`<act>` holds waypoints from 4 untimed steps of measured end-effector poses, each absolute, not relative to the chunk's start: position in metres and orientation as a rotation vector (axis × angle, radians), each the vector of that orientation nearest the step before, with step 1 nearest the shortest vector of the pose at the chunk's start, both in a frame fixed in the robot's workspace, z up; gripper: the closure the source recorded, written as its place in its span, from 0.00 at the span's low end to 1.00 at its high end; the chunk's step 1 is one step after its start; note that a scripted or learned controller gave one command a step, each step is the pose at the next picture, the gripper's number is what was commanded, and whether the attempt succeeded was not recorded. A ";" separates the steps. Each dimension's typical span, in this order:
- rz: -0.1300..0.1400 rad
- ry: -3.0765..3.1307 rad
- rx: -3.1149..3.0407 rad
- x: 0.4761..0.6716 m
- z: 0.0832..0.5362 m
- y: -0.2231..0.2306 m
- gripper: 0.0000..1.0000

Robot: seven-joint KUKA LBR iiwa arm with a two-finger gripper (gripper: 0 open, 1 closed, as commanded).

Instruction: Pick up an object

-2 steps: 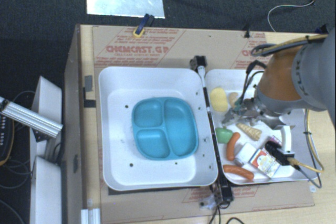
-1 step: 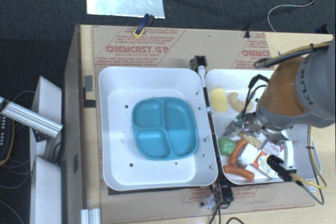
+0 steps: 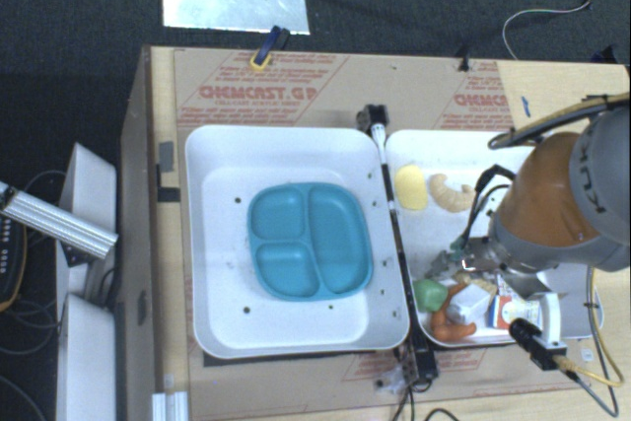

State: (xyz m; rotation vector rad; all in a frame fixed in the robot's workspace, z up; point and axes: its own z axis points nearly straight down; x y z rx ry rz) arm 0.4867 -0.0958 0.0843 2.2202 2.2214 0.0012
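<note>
**Inspector:** Right bin (image 3: 463, 148) first. The arm (image 3: 552, 197) reaches in from the right and is bent down over its near end. The gripper (image 3: 471, 263) sits low above a cluster of small objects in the bin's near-left corner: a green object (image 3: 430, 294), an orange carrot-like piece (image 3: 455, 331) and a red-and-white packet (image 3: 505, 312).

**Assistant:** And the gripper's state?

**Inspector:** I cannot tell. The wrist and cabling hide the working end, so how wide it stands, and whether it touches or holds anything, is not established. I record no grasp.

**Assistant:** Other candidates?

**Inspector:** A yellow lemon-shaped object (image 3: 411, 188) and a pale curved piece (image 3: 454, 193) lie side by side toward the far end of the same bin, well apart from the cluster. The left bin (image 3: 212, 212) holds a blue divided plate (image 3: 309, 241).

**Assistant:** Advice for the step in hand?

**Inspector:** In my judgement this is the approach to a pick. The cluster is packed tight, so the descent should centre on one object, preferably the green one at the cluster's edge, clear of the bin wall. Lift straight up, and confirm the object is seen between the fingers before counting success.
</note>
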 end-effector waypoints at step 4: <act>0.003 2.224 2.215 0.616 0.085 -0.149 0.00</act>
